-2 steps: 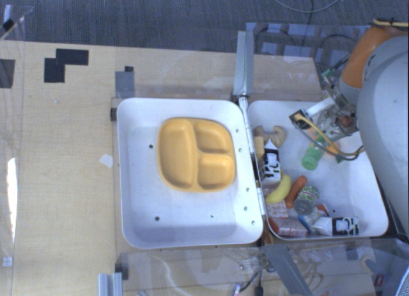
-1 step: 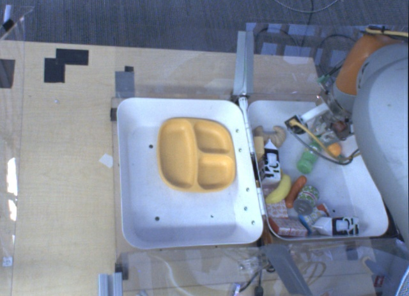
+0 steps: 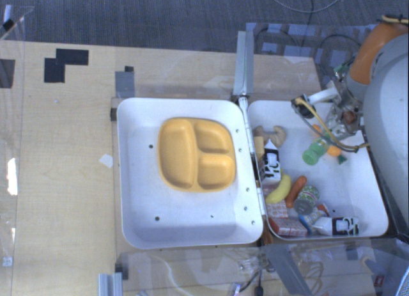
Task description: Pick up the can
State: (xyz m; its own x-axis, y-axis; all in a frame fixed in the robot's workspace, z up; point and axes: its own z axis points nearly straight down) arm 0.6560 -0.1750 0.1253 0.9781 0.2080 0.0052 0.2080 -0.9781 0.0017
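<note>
The can point(image 3: 307, 199) is small, with a green and grey patterned label. It lies in the right bin point(image 3: 367, 179), near the front among other items. My gripper point(image 3: 339, 125) hangs over the bin's back right part, above a green bottle point(image 3: 314, 152). It is well behind the can and to its right, and apart from it. Wrist hardware and cables hide its tips.
Beside the can lie a red carrot-like piece point(image 3: 296, 189) and a banana point(image 3: 278, 189). A white bottle with a black label point(image 3: 339, 226) lies at the front, and a similar one point(image 3: 271, 160) at the left wall. The left bin point(image 3: 137, 224) holds a yellow divided plate point(image 3: 195, 154).
</note>
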